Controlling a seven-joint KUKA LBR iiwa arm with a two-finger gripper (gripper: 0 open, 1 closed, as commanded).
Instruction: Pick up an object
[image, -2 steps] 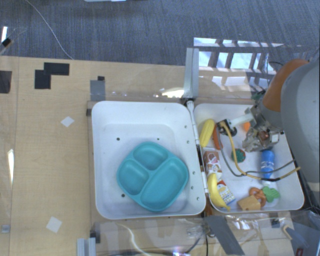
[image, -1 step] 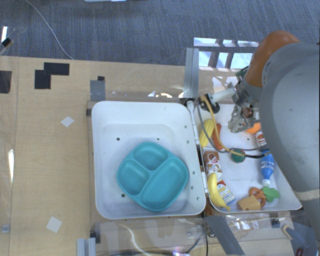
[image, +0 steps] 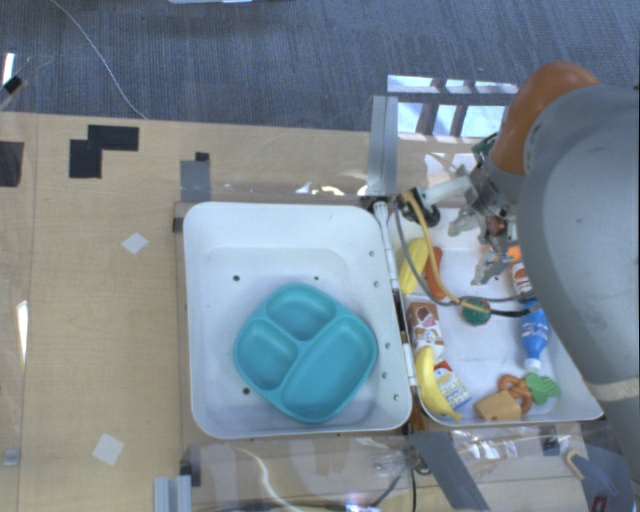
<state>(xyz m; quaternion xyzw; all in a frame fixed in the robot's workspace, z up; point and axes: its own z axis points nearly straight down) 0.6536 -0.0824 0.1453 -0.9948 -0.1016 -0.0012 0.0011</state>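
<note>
The right bin (image: 470, 350) holds several small items. A yellow banana (image: 411, 266) and an orange piece (image: 434, 277) lie at its left wall, with a green-yellow ball (image: 475, 311) near the middle. A blue bottle (image: 535, 337) lies on the right. A second banana (image: 429, 376), a brown toy (image: 500, 404) and a green toy (image: 543, 388) sit at the front. My gripper (image: 489, 262) hangs over the bin's back part, above and slightly right of the ball. I see nothing held in it.
The left bin (image: 215, 250) holds a teal divided plate (image: 305, 351). A brown-and-white packet (image: 425, 322) lies beside the divider between the bins. The grey arm (image: 585, 230) covers the right bin's far right side. A black cable (image: 500, 313) runs past the ball.
</note>
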